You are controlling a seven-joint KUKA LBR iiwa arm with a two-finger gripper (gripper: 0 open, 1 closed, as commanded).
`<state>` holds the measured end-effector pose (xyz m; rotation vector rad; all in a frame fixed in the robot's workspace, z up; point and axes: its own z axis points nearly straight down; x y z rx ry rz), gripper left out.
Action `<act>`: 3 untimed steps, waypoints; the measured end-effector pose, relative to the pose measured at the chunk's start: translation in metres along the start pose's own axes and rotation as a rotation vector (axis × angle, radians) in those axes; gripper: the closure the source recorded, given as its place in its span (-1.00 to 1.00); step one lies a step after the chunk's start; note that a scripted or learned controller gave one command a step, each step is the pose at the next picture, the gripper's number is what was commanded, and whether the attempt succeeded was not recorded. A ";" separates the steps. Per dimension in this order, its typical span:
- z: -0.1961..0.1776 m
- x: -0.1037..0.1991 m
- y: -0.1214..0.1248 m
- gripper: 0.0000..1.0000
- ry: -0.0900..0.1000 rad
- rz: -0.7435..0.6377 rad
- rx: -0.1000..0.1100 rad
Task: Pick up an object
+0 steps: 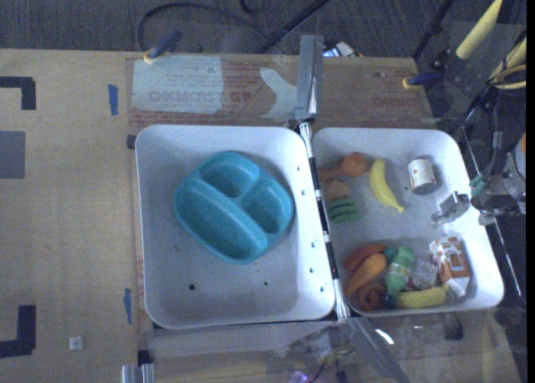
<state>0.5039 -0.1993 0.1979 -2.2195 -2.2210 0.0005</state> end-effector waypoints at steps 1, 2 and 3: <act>0.051 -0.024 -0.025 -1.00 0.001 -0.201 0.000; 0.051 -0.025 -0.025 -1.00 0.001 -0.202 0.000; 0.092 -0.016 0.003 -1.00 0.006 -0.375 0.000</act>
